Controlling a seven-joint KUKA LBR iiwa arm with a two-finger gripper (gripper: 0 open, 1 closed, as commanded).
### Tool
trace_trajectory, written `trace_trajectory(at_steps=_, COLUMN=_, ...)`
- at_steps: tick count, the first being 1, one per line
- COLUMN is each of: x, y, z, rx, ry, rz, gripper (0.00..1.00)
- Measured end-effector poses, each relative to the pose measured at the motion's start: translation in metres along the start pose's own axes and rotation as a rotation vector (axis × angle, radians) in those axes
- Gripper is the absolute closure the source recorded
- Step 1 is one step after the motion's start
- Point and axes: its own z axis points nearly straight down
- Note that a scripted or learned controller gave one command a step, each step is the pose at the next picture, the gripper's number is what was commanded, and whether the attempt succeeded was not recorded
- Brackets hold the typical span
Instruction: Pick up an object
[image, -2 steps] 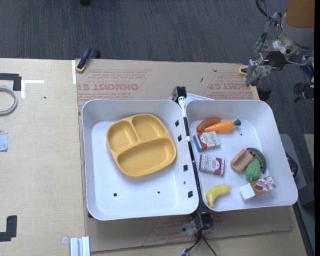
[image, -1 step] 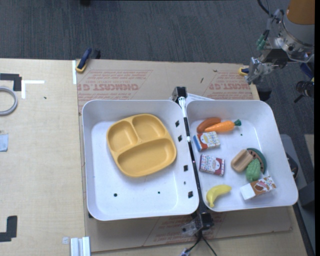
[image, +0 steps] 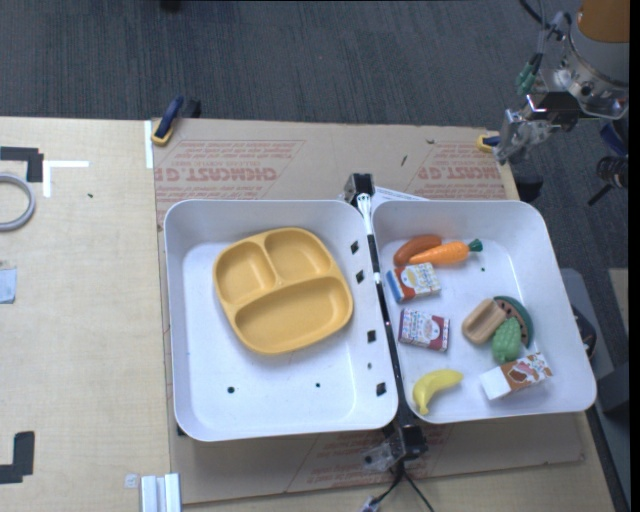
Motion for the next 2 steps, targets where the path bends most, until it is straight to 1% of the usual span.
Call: trace_trajectory(at_steps=2, x=0.0001, y=0.0012, z=-0.0189, rx=-0.001, ry=-0.004, rz=-0.005, gripper=1.00)
